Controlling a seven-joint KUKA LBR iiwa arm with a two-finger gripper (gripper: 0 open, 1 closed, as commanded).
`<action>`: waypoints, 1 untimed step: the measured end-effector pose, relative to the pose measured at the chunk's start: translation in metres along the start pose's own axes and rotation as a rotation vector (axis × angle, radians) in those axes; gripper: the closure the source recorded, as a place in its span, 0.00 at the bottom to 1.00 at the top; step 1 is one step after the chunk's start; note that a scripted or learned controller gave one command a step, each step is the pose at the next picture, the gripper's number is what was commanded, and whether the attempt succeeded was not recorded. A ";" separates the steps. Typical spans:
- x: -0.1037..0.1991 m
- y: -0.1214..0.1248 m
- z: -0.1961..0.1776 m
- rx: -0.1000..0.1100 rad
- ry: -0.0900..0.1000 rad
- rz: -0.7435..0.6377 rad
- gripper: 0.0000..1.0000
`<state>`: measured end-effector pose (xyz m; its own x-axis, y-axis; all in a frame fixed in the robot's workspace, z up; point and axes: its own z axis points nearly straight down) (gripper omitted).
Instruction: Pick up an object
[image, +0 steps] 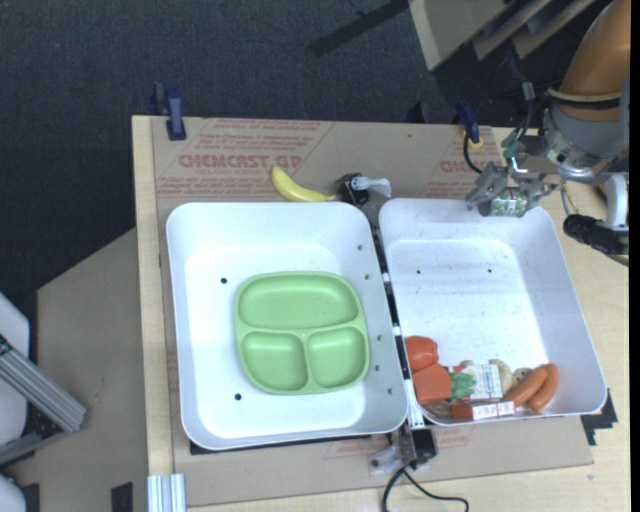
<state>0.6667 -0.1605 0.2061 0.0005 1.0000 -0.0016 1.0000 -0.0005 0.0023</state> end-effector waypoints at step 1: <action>0.059 -0.003 0.128 0.013 0.006 -0.005 0.00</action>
<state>0.6645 -0.1013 0.0777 -0.0049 1.0000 0.0046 0.9999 0.0050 -0.0111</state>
